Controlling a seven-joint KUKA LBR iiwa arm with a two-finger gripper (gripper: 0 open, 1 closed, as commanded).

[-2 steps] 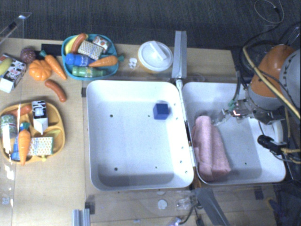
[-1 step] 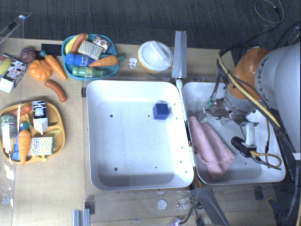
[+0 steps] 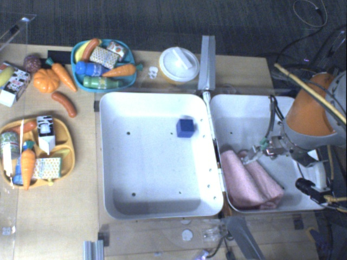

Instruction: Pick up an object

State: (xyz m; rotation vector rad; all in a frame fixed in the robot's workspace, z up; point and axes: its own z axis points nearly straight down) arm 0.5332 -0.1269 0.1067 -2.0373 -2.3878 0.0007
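One pink cloth just below hand, hand's grip state unclear

Left bin: white, smooth, slightly glossy plastic-looking shell. Blue block: matt, soft-edged, foam-like. Pink cloth, just beside the tool: soft folded fabric, matt, finely napped. Surface: pale wood-look, matt. Toy foods: glossy plastic.
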